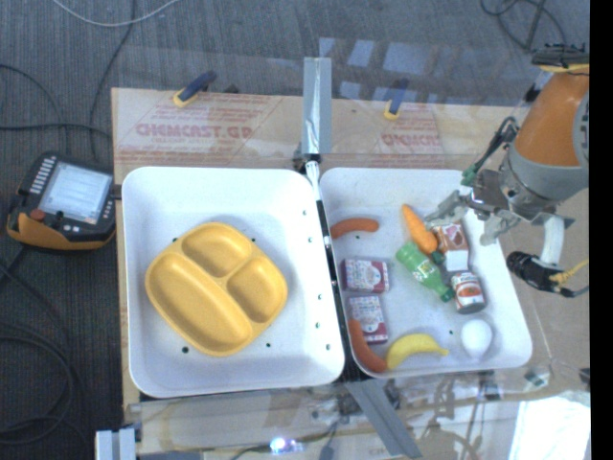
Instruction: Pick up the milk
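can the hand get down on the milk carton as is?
Probably yes. The hand sits just right of the milk carton, whose top is uncovered. It's crowded though: carrot and green bottle on its left, can below.

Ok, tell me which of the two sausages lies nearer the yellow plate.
The upper sausage, by the carrot's row; the other sausage lies beside the banana.

Left bin [144, 353] holds a yellow divided tray [216, 287]. Right bin [512, 348] contains a carrot [418, 228], green bottle [424, 270], banana [415, 348], white egg [476, 336] and two sausages [354, 227]. A teach pendant [63, 202] lies left of the bench.
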`<state>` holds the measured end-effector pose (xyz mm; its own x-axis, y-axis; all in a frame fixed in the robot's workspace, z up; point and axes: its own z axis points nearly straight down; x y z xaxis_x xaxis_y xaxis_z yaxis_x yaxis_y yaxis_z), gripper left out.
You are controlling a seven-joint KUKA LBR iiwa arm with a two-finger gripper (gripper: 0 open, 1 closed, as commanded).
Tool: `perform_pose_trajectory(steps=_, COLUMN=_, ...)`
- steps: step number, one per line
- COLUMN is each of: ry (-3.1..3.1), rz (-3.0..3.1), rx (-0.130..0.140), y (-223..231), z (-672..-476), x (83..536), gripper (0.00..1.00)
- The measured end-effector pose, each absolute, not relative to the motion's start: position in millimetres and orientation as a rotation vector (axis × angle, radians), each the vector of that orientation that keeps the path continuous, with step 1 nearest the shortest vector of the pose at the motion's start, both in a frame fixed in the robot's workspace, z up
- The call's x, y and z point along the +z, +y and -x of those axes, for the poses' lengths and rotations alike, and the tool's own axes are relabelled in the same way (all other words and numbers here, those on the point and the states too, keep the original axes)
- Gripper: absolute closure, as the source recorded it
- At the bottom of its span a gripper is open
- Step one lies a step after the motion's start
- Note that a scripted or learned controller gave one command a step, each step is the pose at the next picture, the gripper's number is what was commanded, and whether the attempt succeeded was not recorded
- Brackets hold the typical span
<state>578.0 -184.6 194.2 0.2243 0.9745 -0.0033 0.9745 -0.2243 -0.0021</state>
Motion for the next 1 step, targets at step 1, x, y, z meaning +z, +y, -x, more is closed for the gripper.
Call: perform_pose_trajectory(steps=1, ry=1.956, rz=-2.458, rx=-0.006, y=-184.5, z=-578.0, x=194.3, gripper=0.00)
